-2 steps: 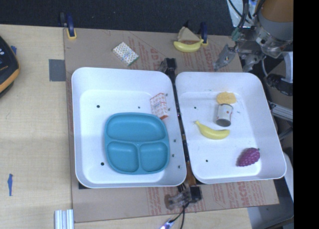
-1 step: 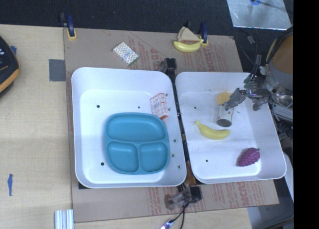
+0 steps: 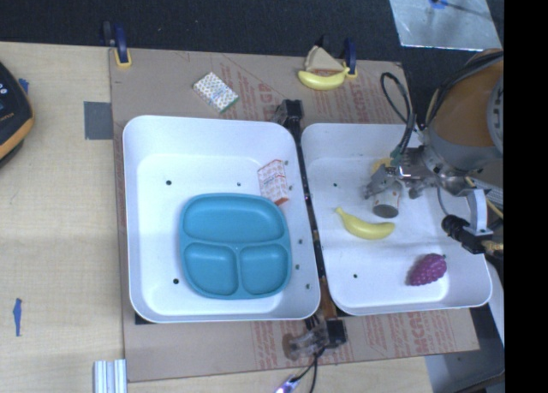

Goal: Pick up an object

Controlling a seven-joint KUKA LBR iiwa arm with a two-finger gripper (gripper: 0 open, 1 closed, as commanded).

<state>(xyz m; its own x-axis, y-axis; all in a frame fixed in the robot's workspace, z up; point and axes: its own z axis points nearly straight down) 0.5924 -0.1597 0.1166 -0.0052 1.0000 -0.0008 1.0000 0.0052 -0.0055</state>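
Arm (image 3: 467, 117) reaches leftward, tool (image 3: 385, 199) low just above banana (image 3: 366, 225).

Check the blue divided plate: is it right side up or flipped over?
Right side up. The blue divided plate lies flat in the left bin, and its three hollow compartments face the camera, one wide above two smaller ones.

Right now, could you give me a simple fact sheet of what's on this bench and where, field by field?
left bin: blue divided tray; small red-and-white packet by its right wall
right bin: yellow banana; purple grape bunch
end effector: above the right bin, just above the banana; nothing seen held
outside the bins: second banana and a patterned packet on the cardboard behind
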